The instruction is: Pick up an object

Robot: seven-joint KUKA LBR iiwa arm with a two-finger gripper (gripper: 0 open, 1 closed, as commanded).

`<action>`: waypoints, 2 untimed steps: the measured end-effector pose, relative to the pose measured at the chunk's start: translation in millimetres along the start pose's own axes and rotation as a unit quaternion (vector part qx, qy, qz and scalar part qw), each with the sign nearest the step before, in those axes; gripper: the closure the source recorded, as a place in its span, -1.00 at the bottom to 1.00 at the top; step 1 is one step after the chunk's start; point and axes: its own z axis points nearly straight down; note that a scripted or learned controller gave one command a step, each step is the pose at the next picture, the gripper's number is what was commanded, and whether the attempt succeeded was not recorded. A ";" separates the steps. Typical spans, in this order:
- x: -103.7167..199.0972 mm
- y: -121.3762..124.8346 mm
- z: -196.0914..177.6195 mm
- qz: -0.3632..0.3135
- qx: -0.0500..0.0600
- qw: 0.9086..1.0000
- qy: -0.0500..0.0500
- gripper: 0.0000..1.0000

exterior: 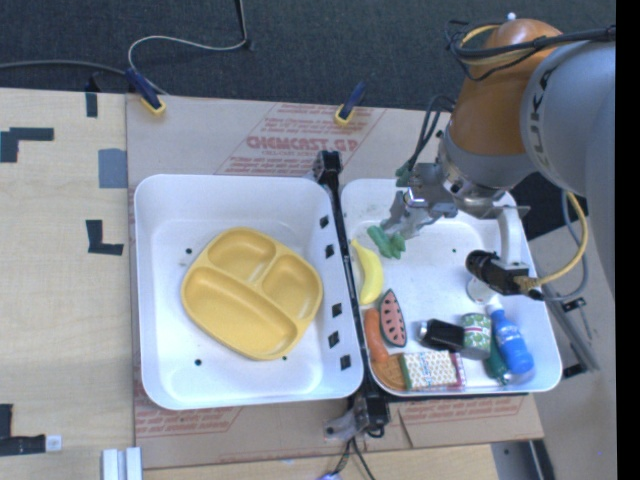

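Gripper low over right bin near its back-left corner, fingertips at a green object; can't tell how far open or if it grips. Banana just beside. Cardboard reads "CHEMCAST GP".

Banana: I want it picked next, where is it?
The banana lies in the right bin, against its left wall, between the green object and the watermelon slice.

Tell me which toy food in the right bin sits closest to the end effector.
The green toy, right at the end effector. The banana, watermelon slice and carrot lie farther toward the bin's front.
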 end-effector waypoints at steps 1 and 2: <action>-0.2 0.0 0.0 0.000 0.000 1.000 0.000 -1.00; -22.3 -25.2 63.9 0.001 0.001 1.000 0.000 -1.00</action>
